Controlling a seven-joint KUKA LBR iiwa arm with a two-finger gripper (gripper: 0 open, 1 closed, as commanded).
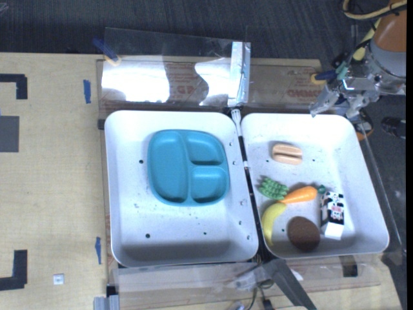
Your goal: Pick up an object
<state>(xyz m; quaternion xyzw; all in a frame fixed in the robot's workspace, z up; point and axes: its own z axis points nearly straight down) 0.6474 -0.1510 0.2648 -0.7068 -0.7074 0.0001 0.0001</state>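
The gripper (342, 102) hangs over the far right corner of the right bin (371, 173); whether it is parted or closed is too blurred to tell. The hot dog toy (287, 153) lies nearest, down and to its left on the bin floor, long axis running left to right.

Both bins (129, 237) white, smooth plastic look, slight sheen, dark specks. Blue tray (188, 166) smooth matt plastic. Bench (51, 192) pale matt wood-like board. Clear glossy sheet (168, 76) at top centre, strong glare. Carrot (299, 195), banana (271, 219) smooth plastic-looking. Brown ball (302, 232) matt, slightly rough. Milk carton (333, 215) printed, semi-gloss.
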